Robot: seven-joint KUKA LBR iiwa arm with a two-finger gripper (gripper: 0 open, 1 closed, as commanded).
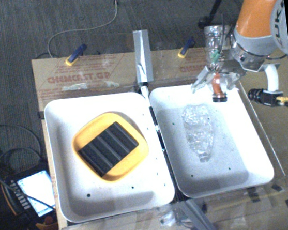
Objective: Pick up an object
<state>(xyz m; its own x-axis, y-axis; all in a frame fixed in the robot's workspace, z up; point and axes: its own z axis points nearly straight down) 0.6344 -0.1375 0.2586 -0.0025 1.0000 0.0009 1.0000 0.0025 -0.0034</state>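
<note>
My gripper (216,80) hangs over the back right corner of the right bin (254,166). Between its fingers is a clear plastic bottle (215,39), held near the neck and lifted off the bin floor. The bottle's orange-red cap (218,97) points down toward the bin and its body sticks up past the bin's back rim. A second clear, crumpled bottle (198,130) lies flat in the middle of the right bin, below and left of the gripper. A yellow dish-shaped object with a black ribbed top (110,146) lies in the left bin (71,199).
A metal divider post (142,55) stands at the back between the bins. Cardboard (92,74) with two blue-and-yellow clamps (75,54) lies behind them. Cables and a lit tablet (34,192) are on the floor at the left.
</note>
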